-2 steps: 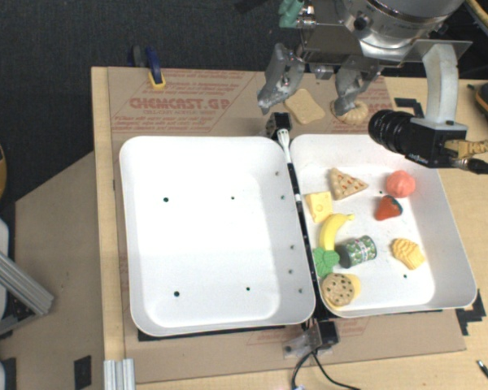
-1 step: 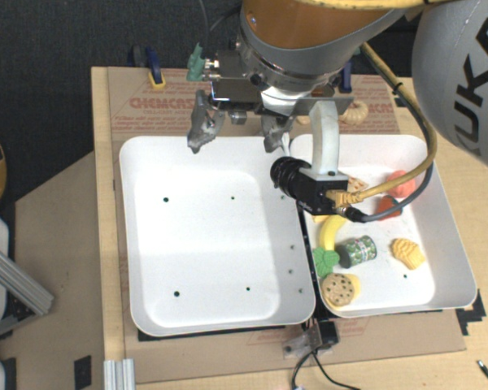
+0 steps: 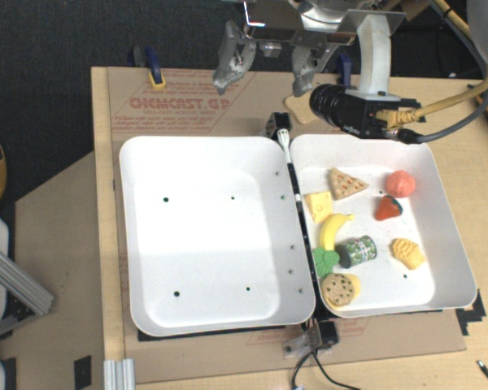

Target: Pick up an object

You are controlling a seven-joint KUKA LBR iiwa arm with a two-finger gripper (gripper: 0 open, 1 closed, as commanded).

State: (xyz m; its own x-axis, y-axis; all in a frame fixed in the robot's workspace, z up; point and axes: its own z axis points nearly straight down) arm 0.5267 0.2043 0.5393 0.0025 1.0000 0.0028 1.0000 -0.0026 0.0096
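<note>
Cardboard-topped bench [image 3: 187, 104] with two white bins [image 3: 203, 234], dark floor [image 3: 41, 55] beyond.

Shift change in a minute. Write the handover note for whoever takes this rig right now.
Gripper: open, holding nothing, raised over the bench behind the bins, near the seam between them.
Right bin: all items lie here: pizza slice, cheese block, banana, red ball, strawberry, dark can, green piece, cookie, orange pastry-like piece.
Left bin: holds no items.
Done: nothing picked.
Left: choose an object, descend, grasp, lift.
</note>
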